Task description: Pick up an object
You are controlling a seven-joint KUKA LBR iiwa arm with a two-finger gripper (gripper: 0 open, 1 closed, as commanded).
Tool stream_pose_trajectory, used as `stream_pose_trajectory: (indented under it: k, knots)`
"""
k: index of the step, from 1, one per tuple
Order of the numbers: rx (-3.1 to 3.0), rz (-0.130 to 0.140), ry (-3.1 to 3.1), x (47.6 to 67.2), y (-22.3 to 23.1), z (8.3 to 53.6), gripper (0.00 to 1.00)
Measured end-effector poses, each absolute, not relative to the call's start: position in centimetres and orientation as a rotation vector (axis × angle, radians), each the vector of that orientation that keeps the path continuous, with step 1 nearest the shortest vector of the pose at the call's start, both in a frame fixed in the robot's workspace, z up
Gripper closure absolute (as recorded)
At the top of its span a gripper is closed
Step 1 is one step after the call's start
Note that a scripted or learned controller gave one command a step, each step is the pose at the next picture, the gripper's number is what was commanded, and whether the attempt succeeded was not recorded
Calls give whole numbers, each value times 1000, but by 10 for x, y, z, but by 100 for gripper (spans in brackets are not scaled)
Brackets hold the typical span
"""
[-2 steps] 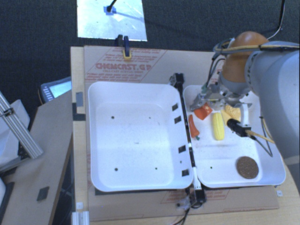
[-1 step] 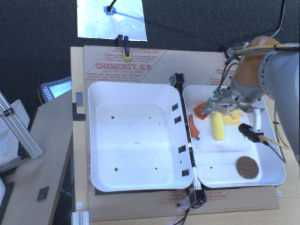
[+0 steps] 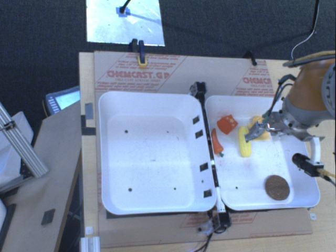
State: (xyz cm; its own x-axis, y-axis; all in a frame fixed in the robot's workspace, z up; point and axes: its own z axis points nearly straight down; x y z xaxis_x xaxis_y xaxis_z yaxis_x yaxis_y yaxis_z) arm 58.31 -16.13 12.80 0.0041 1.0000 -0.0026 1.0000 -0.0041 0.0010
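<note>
The right bin (image 3: 294, 156) holds several objects. A long yellow piece (image 3: 244, 143) lies near its middle, with a second yellow piece (image 3: 258, 121) just behind it. An orange-red chunk (image 3: 227, 124) sits toward the back left, and a thin red-orange stick (image 3: 217, 142) lies along the left wall. A flat brown disc (image 3: 276, 187) rests at the front right. My gripper (image 3: 255, 133) reaches in from the right and hangs low over the two yellow pieces, right at the upper end of the long one. Whether it touches either piece is unclear.
The left bin (image 3: 152, 156) stands beside the right one, a black-clipped divider (image 3: 206, 146) between them. The arm's orange band (image 3: 310, 88) and a black fitting (image 3: 305, 164) crowd the right bin's right edge. A shiny plate (image 3: 125, 14) lies behind the bench.
</note>
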Motion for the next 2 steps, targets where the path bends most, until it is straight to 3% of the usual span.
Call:
stream_pose_trajectory:
  k: [1,2]
  knots:
    - [2210,3,2229,636,-119,83,0]
    - [2223,1,2218,589,-148,142,0]
